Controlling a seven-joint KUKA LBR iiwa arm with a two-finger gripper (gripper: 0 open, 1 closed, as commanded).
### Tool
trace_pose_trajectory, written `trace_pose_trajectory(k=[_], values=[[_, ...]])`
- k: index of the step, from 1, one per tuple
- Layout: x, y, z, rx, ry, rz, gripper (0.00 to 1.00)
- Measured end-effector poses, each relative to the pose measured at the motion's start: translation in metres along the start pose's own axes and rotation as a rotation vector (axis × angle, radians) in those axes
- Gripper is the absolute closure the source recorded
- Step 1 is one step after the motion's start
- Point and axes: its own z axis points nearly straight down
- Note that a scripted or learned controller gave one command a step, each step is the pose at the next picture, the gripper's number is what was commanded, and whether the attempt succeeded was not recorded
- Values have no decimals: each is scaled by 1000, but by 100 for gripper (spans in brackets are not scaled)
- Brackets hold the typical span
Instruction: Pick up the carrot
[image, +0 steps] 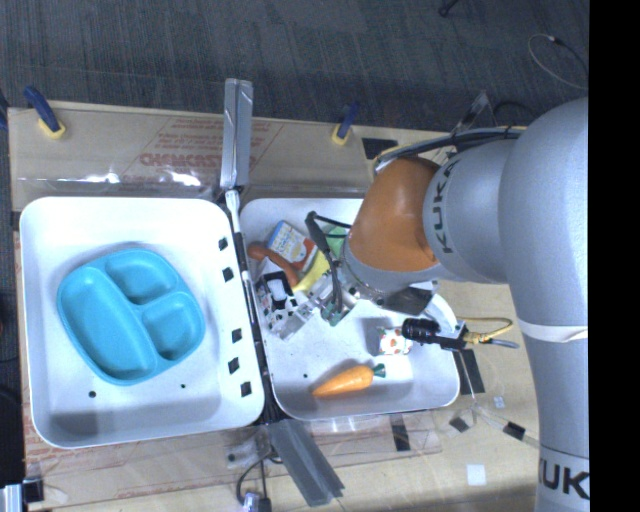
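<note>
Claw (300, 312) fingers are seen low in the right bin (440, 395), at its left wall, but whether they are apart or together cannot be told. Small packets (285, 240) are crowded just above and around it. The carrot (347, 380) is found lying apart, below and to its right, untouched. Further left, a blue sectioned tray (130, 312) is held in the left bin (60, 420).

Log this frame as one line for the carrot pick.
phase: reaching | gripper: low in right bin, left side | carrot: lying free near front wall | blue tray: left bin
</note>
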Motion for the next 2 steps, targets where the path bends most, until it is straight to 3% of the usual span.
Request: trace_pose_trajectory(k=[2], values=[[-35, 43, -1, 0, -1, 0, 0]])
